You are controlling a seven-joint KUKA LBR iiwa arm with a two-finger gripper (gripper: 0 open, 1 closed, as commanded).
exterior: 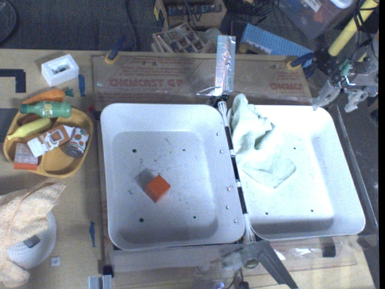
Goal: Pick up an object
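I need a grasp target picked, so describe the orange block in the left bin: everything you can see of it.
The orange block is a small cube-like piece, matte and solid orange, looking like foam or painted wood. It sits turned at an angle to the bin walls, with its top face and darker sides showing. It rests on the floor of the left bin, a little below the middle, casting a grey shadow to its upper left. Nothing else touches it; the gripper is far off, past the right bin's top corner.
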